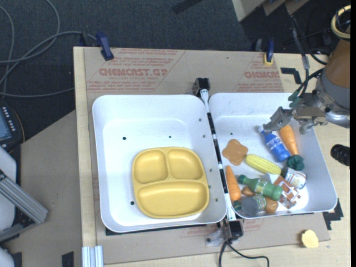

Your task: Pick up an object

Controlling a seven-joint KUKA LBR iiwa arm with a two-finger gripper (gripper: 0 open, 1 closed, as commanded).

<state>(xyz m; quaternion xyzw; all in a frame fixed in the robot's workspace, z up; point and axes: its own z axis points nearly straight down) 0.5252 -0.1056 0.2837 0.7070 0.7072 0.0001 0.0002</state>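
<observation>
Glossy white plastic bins (111, 121), a smooth yellow plastic tray (169, 181) — on matt brown paper-faced board (133, 70)

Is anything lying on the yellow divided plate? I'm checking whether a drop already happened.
No: the yellow divided plate in the left bin shows bare compartments, and the toys sit in the right bin.

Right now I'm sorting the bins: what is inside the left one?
The left bin holds one yellow divided plate, lying flat toward its near side, its three compartments bare. The plate covers the bin floor beneath it, so whatever may lie under it cannot be seen.
</observation>
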